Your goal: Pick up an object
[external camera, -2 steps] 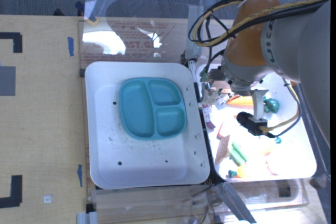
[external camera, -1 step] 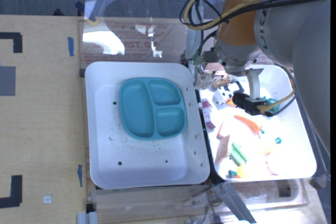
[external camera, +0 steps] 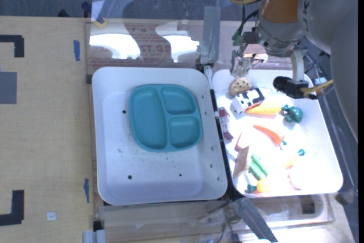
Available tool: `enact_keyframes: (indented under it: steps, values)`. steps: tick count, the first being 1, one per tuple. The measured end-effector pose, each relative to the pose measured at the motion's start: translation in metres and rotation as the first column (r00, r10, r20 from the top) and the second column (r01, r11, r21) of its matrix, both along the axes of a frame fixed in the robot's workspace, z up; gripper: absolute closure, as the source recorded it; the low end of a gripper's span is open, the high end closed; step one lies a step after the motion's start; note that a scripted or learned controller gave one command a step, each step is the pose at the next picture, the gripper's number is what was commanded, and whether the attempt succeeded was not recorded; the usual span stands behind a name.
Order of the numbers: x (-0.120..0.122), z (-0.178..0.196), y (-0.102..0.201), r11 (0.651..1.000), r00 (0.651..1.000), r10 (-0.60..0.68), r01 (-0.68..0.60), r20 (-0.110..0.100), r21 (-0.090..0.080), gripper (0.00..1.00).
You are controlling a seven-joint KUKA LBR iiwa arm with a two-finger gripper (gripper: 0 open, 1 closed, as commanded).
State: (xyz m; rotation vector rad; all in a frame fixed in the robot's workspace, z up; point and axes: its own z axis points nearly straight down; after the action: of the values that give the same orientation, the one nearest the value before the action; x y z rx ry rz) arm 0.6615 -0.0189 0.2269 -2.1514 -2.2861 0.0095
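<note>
Near edge, right bin (external camera: 333, 179): crowded with small toys; a green piece (external camera: 259, 167), a yellow-orange piece (external camera: 263, 184) and a brown wedge (external camera: 241, 160) lie close together at the front.
Mid right bin: an orange strip (external camera: 268, 133) and an orange carrot-like toy (external camera: 265, 110) lie apart from a teal toy (external camera: 293, 114); a black-and-white toy (external camera: 248, 101) sits just left of the carrot.
Left bin (external camera: 108, 139): carries a teal divided plate (external camera: 165, 116), well apart from the toys.
Far end, right bin: a tan spotted object (external camera: 240, 86), the nearest candidate, lies just below the gripper (external camera: 243, 67).
Gripper state: it hangs above the tan object; whether it is wide or narrow I cannot tell, and nothing is seen held.
Step in hand: judged as the approach before a grasp.
Recommended: descend straight over the tan object, centred, clear of the bin wall and the black-and-white toy, and close only once it sits between the jaws.
</note>
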Motion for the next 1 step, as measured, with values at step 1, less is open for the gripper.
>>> enact_keyframes:
  steps: [1]
  values:
    - [-0.0099,-0.0023,-0.0292,0.860,0.860,0.511,-0.510,-0.001,0.006,1.00]
